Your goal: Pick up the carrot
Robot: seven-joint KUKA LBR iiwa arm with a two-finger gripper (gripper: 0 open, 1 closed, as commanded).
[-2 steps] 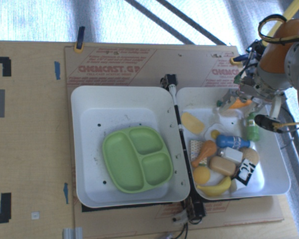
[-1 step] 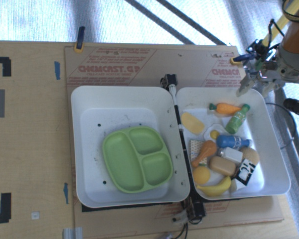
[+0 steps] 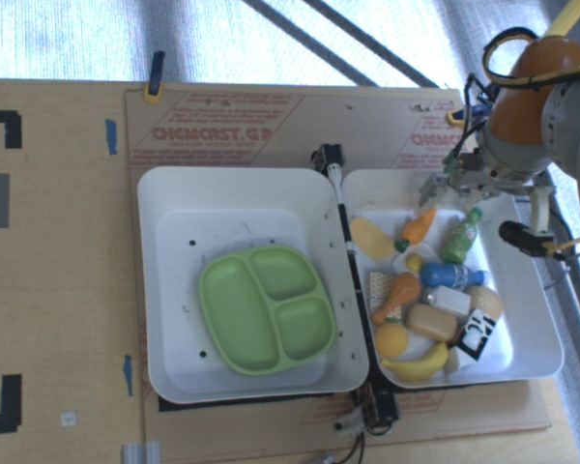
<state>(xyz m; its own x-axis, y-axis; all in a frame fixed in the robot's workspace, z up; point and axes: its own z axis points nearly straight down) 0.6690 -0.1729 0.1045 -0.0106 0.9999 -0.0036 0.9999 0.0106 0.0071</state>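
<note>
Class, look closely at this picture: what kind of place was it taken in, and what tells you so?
Probably a robotics lab test bench: a robot arm reaches over two white bins, toy foods such as a carrot and banana fill one, and blue tape marks dot the board.

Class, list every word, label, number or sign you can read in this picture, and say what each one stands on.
"CHEMCAST GP", red print on the cardboard sheet behind the left bin.
The same red print behind the right bin, partly hidden, not fully readable.
Smaller red lines around both logos: too small to read.
Black-and-white marker tag in the right bin: a pattern, no readable text.
</note>
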